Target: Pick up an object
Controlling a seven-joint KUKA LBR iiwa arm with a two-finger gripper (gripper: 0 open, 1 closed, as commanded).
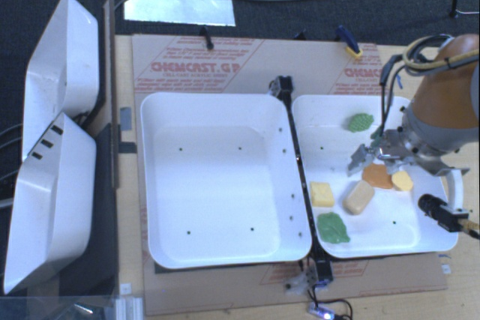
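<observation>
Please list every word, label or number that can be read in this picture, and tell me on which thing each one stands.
"CHEMCAST GP": red print on the brown sheet under the bins, above the left bin.
"CHEMC...": the same red print near the right bin; the arm cuts it off.
Smaller red lines around both prints: too small to read.
Pale red print on the sheet's front edge: blurred, not readable.
</observation>
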